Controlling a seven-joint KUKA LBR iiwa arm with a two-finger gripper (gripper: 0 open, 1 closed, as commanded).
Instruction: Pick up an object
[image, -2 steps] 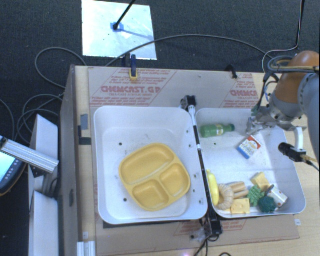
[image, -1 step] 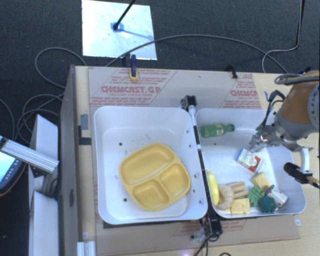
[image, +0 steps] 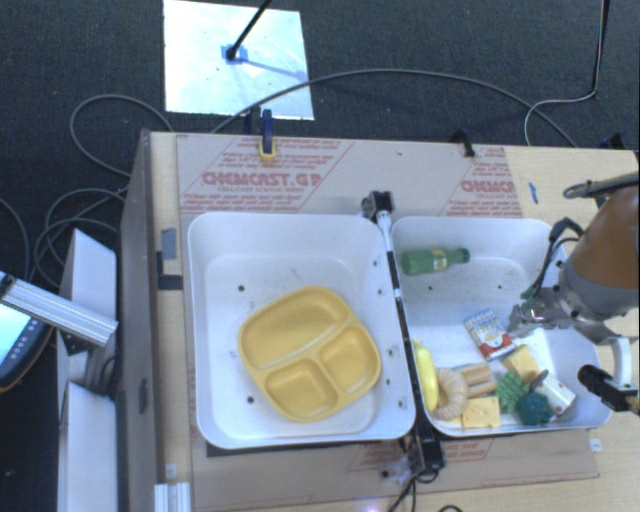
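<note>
**Now the arm leans over the crowded right bin**

Evidently the clutter decides where the arm goes. The right bin (image: 470, 232) carries everything worth picking: a green bottle (image: 433, 261) lying on its side near the far wall, well apart from the rest, and a heap in the near corner. That heap holds a small red-and-white packet (image: 487, 333), a yellow banana-shaped piece (image: 427, 374) against the dividing wall, a pale ring-shaped pastry (image: 452, 392), a yellow block (image: 481, 412), a green broccoli-like toy (image: 528, 405) and other bits pressed close together.

The gripper (image: 528, 314) sits just beside the packet, on its right, low over the bin floor; how it is set, wide or narrow, I cannot tell from this slanted view, and nothing is seen held by it. The orange band of the arm (image: 610, 250) hangs over the bin's right rim.

The left bin (image: 300, 232) holds one yellow divided tray (image: 308, 352), lying flat and askew.

Judging by position, the packet is the likeliest target; its flatness may make it hard to pinch. Both bins rest on the worktop (image: 300, 170).
</note>
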